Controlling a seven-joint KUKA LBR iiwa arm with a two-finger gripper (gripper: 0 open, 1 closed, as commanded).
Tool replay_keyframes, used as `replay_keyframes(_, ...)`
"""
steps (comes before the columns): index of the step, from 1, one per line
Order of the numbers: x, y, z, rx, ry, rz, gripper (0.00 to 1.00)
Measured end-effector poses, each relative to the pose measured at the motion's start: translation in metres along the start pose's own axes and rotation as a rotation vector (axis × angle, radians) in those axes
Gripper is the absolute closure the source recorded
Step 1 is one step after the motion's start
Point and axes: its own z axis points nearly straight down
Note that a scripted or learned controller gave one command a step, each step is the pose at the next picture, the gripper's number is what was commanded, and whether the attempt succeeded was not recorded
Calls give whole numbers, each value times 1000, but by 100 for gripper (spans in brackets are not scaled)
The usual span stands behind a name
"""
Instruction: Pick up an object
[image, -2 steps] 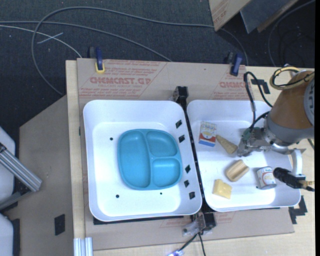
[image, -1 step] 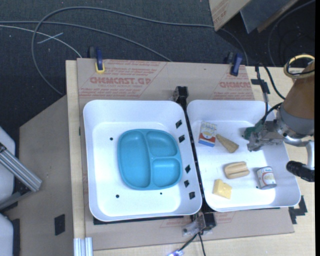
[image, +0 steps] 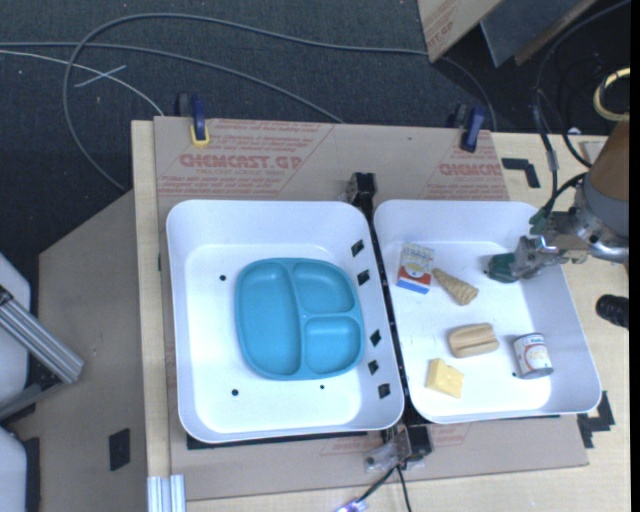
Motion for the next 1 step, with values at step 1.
replay_keyframes(1, 0, 1, -34, 2, 1, 0, 100)
